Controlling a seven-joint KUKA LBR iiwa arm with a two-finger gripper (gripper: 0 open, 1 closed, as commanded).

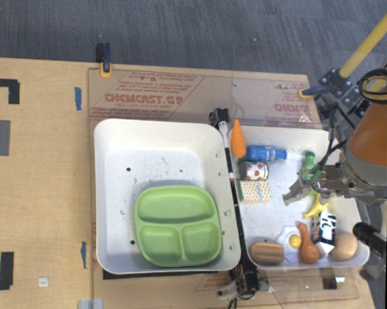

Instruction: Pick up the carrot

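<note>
The carrot (237,143) is short and orange. It lies in the right bin's (289,136) far left corner, along the wall it shares with the left bin. My gripper (298,191) hangs over the middle right of that bin, at the end of the grey arm with its orange band (375,139). It is well to the right of the carrot and nearer the camera, with a blue bottle (267,153) and a small can (256,170) between them. Nothing shows in the gripper.
The right bin also holds a cracker box (255,191), a bread roll (267,252), a fried egg (292,239), a chicken leg (308,246), a banana (316,209), a brown potato (343,246) and a green item (308,161). A green divided plate (177,225) lies in the left bin (156,143).
</note>
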